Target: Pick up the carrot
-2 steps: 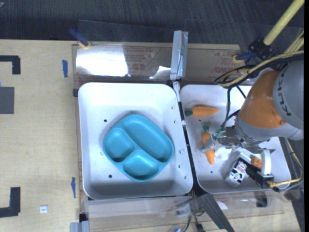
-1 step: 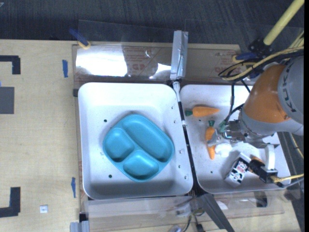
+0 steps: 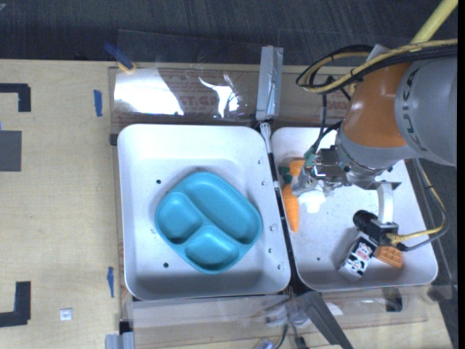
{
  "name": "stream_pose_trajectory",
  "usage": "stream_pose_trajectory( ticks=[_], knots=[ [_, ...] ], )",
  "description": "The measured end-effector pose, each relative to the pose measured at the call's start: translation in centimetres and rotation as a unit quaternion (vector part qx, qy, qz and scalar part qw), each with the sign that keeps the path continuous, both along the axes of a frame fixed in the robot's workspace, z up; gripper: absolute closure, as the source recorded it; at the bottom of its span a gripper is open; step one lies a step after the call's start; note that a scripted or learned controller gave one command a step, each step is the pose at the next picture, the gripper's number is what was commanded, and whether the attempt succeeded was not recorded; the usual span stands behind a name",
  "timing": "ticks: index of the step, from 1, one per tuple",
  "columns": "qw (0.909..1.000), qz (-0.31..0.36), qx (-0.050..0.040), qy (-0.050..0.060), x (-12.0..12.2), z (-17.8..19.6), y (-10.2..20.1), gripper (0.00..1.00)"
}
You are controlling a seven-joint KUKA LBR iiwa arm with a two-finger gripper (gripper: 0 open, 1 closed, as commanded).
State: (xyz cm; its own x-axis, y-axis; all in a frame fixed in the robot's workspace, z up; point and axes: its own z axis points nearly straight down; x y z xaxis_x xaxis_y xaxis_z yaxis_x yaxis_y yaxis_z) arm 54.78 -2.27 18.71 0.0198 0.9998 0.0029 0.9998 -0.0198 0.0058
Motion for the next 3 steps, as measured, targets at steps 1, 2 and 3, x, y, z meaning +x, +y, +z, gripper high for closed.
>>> stream_pose_trajectory(
  ticks=[1, 2, 3],
  knots=[
    [0.9987, 0.051, -0.0027, 0.001, 0.3, 5.3, -7.8, 1.0],
    [0.9986, 0.052, -0.002, 0.003, 0.3, 5.1, -7.6, 0.0],
    [1.0, 0.003, -0.0015, 0.002, 3.3, 6.6, -1.7, 0.0]
  ],
)
